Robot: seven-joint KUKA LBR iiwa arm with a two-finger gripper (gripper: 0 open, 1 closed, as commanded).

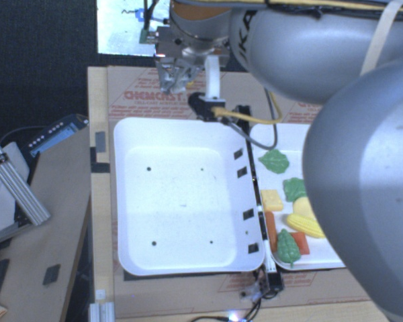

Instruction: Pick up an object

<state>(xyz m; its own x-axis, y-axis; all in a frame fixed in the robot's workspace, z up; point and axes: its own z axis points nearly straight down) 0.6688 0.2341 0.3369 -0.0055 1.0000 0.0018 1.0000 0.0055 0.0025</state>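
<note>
Gripper (176,79) sits above the far edge of the left bin (131,180); can't tell its state. Objects are all in the right bin (292,134), well apart from the gripper: two green leafy pieces (274,160), one green knobbly piece (288,247), one yellow block (272,200), one yellow corn (305,226), one orange carrot (271,228). All look like smooth moulded plastic; bins are glossy white with rounded corners

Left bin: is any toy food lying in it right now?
No. The left bin shows a bare white floor with a few dark dots, while the toy food lies in the right bin.
</note>
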